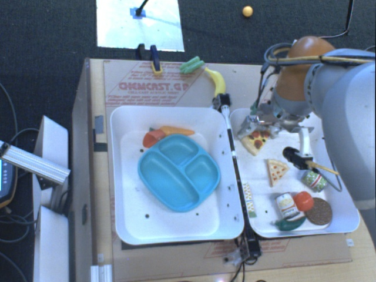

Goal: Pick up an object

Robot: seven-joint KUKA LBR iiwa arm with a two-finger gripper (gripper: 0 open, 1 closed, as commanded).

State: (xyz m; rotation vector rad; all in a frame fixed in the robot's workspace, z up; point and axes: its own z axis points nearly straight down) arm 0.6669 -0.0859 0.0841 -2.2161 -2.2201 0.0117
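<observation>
The right bin (346, 219) held two pizza slices (256, 141), two cans (286, 204); the gripper (257, 124) hovered above one slice, its grip unclear.

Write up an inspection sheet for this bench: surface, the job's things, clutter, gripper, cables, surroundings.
Surface: two shallow white bins side by side, left bin and right bin, on a brown board.
Job's things: right bin holds two pizza slices, a small can, a green pepper, a brown disc. Left bin holds a blue divided plate, a carrot.
Clutter: banana on the board behind the bins.
Gripper: gripper low over the right bin's back, by the upper pizza slice; finger state unclear.
Cables: black cable at top right; cables at far left.
Surroundings: dark carpet, white sheet, small orange ball.
</observation>
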